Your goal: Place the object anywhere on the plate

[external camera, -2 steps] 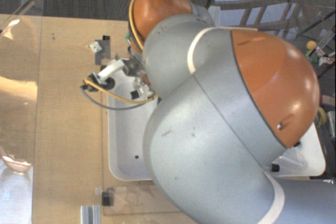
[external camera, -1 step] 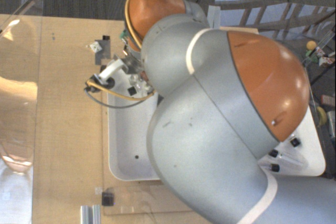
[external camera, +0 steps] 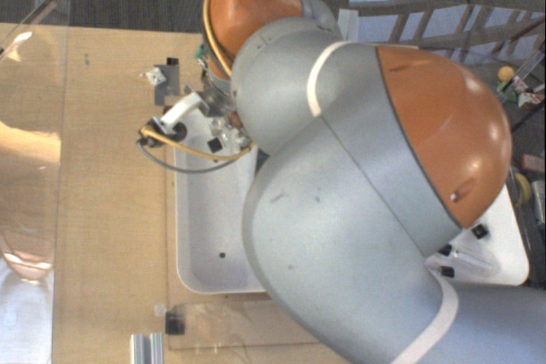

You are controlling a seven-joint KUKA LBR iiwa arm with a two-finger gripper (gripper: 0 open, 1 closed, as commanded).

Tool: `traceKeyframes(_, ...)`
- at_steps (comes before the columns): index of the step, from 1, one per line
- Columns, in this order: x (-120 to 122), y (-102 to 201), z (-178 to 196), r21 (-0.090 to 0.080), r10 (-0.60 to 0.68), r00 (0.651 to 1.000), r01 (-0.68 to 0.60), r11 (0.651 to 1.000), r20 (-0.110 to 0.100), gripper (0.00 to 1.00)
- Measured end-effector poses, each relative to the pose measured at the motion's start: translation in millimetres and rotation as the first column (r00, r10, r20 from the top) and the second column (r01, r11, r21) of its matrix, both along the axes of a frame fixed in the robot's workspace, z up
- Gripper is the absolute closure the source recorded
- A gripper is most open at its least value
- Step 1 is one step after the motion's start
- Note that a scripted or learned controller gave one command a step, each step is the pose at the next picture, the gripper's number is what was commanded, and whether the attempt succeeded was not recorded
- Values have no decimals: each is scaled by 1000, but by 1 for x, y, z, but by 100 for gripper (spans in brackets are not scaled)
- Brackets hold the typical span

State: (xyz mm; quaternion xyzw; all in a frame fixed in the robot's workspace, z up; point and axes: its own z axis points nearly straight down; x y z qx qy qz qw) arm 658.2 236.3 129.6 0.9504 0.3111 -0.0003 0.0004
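Arm (external camera: 367, 209) bulk fills the near foreground, covering most of the white bin (external camera: 200, 260) on the wooden counter (external camera: 111, 183). Farther back the wrist w/ its cables (external camera: 183, 132) hangs over the bin's far-left corner. Finger state can't be told, and object and plate are hidden (prob. under the arm). Step looks like reach or grasp; next move calls for a confirmed grip before any carry.

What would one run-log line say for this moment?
arm: covers most of the white bin | gripper: hidden behind wrist, state unknown | plate, object: hidden | placement: unconfirmed
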Motion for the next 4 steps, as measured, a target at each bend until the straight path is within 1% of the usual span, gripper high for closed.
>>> traceKeyframes(1, -6, -2, -21, 5, -331, 944, 331, 944, 2, 100)
traceKeyframes(2, 4, -2, 43, 4, -290, 957, 290, 957, 3, 100)
traceKeyframes(3, 2, -62, 19, 0, -326, 945, 326, 945, 0, 100)
traceKeyframes(4, 2, -21, -43, 4, -414, 910, 414, 910, 0, 100)
